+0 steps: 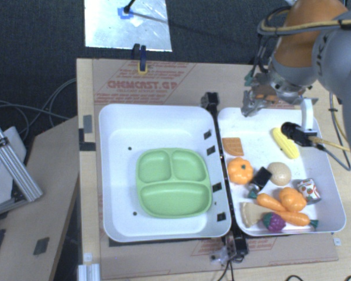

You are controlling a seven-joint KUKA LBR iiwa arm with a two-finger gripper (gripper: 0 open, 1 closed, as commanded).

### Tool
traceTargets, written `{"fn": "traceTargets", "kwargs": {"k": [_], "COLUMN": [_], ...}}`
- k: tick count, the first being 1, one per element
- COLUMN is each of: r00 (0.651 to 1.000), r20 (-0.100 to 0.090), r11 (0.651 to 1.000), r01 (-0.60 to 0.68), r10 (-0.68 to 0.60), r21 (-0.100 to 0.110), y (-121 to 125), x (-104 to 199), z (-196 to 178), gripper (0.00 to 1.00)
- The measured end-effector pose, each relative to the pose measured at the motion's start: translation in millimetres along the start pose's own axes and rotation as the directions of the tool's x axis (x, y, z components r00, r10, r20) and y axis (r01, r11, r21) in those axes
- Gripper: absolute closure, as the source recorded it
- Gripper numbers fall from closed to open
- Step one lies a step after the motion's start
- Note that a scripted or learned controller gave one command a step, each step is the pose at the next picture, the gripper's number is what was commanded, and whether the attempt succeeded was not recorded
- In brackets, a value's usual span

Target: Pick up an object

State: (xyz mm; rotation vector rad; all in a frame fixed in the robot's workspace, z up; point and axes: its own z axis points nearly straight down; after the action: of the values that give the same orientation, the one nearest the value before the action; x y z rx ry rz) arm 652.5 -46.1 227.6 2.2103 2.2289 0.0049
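We see the candidates for picking crowded into the right bin [327, 174], mostly in its near half: a small orange pumpkin [240, 170] just beside the divider, a tan cracker [233, 146] above it, a pale egg-shaped piece [279, 173], two carrots [278, 209] lying across each other near the front rim, a purple grape-like piece [274, 222] and a yellow corn cob [285, 142] towards the far side. They lie loose and partly touching, which we judge makes the isolated ones, the corn and the cracker, the easier targets.

The gripper [257, 101] hangs above the far left corner of that bin, apart from every item, with nothing under it but bare white floor. We cannot tell how its jaws stand, since the wrist body hides them from this slant. We take the position as a hover before a descent, not a grasp.

The left bin [114, 157] holds a green divided plate [174, 181] at its centre, probably kept apart as a place to set things down.
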Motion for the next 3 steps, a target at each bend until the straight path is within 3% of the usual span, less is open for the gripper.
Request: {"fn": "traceTargets", "kwargs": {"k": [2,3], "r00": [1.000,1.000], "r20": [-0.002,0.000], "r11": [1.000,1.000], "r01": [0.001,-0.001], "r10": [-0.001,0.001], "r21": [0.000,0.001], "y": [7.1,7.3], "x": [96.4,120.6], "z": [-7.0,-7.0], "gripper": [1.00,1.00]}}
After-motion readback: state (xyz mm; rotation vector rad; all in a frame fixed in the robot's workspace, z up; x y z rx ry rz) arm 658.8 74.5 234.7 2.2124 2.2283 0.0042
